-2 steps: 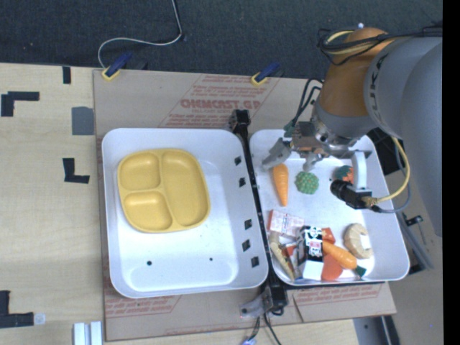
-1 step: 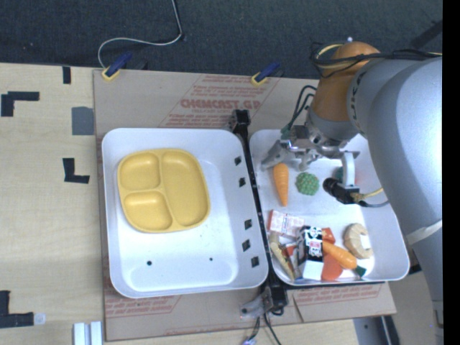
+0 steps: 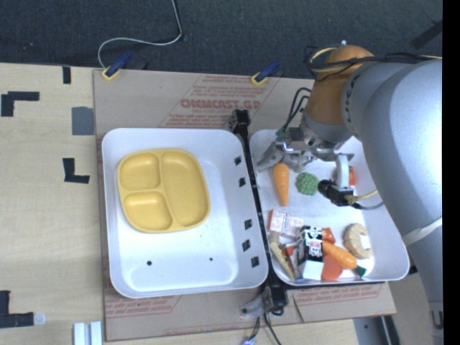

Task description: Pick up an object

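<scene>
My gripper [image 3: 283, 157] hangs over the back part of the right bin [image 3: 381, 221], with its fingers spread open. Just below it an orange carrot [image 3: 281, 183] lies lengthwise on the bin floor, its top end close under the fingertips, and nothing is held between them. A small green broccoli piece [image 3: 307, 184] sits to the right of the carrot. The arm's grey body covers the bin's right side.
At the front of the right bin is a pile: a white packet with red print [image 3: 285, 223], a black-and-white carton [image 3: 313, 242], orange pieces [image 3: 336, 254] and a tan roll [image 3: 357, 239]. The left bin [image 3: 180, 272] holds a yellow divided plate [image 3: 163, 190].
</scene>
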Controlling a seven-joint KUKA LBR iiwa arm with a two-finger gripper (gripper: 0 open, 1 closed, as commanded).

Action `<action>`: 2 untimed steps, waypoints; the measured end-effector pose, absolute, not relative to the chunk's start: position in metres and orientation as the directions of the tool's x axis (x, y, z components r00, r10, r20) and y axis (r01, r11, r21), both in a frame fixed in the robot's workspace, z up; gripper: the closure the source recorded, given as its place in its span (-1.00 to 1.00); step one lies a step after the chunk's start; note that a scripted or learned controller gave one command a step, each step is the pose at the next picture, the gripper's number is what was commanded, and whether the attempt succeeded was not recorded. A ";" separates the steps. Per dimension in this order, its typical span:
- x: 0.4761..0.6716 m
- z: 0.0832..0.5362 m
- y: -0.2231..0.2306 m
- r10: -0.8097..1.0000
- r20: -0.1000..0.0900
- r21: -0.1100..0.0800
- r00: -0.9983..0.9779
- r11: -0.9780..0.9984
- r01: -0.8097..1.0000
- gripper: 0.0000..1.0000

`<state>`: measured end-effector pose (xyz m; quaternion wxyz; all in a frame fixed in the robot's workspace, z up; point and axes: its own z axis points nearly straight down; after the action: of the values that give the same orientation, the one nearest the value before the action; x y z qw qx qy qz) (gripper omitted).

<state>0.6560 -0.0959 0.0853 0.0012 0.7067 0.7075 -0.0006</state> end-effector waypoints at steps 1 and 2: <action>0.665 0.085 -0.096 1.000 -0.001 -0.001 -0.002 0.002 1.000 -1.00; 0.665 0.095 -0.096 1.000 -0.003 0.001 -0.003 0.003 1.000 1.00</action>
<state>0.6651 -0.0955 0.0952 0.0016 0.7060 0.7082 -0.0007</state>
